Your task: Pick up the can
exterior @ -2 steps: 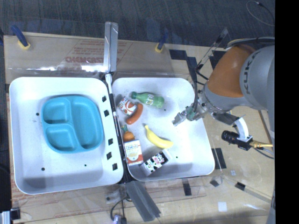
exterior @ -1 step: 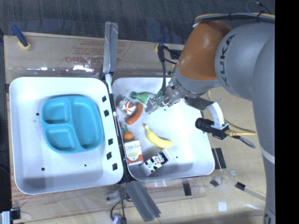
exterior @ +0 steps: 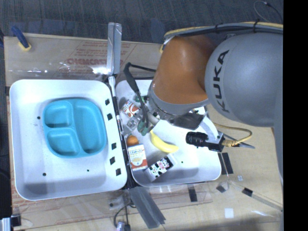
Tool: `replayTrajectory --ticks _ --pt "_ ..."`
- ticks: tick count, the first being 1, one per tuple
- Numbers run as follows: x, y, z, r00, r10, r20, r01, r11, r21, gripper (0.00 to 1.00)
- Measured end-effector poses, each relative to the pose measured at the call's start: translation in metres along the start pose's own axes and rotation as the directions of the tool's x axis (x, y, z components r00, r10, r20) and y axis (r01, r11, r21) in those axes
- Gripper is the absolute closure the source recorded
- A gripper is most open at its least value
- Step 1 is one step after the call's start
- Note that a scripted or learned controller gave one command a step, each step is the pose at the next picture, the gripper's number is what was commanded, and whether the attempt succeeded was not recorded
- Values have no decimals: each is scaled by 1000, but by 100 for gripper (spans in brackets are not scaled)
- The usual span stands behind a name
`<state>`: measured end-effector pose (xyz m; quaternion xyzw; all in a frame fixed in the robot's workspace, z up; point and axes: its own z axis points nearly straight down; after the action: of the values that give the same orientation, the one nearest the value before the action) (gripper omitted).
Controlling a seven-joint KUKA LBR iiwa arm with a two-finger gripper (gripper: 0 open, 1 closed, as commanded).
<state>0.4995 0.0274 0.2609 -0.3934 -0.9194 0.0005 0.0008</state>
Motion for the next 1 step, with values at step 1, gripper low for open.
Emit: replayTrajectory --ticks 1 --pt "57 25 -4 991 136 -1 -136 991 2 100"
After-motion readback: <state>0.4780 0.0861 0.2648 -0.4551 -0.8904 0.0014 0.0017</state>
